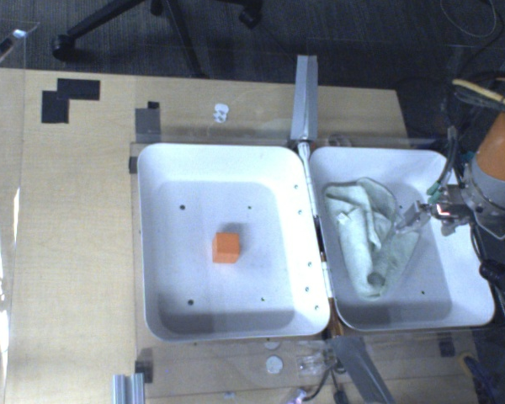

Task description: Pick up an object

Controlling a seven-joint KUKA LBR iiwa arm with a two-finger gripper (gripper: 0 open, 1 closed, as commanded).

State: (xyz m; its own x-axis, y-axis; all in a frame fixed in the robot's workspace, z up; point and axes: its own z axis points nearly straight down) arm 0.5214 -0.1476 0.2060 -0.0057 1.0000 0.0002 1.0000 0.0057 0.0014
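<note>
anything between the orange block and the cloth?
In the camera view: bare floor of the left bin, then the rims where both bins meet. The orange block and cloth sit in separate bins.

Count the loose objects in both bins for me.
2: an orange cube in the left bin, a pale cloth in the right bin. The cloth may hide something underneath.

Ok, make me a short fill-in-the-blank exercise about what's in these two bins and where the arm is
1. The orange cube lies in the ______ bin of the camera view.
2. The crumpled cloth in the other bin is pale ______ in colour.
3. The gripper reaches in from the right, at the cloth's ______ edge.
4. The bench bears ______ white bins side by side.

Missing words: left; green; right; two
</note>
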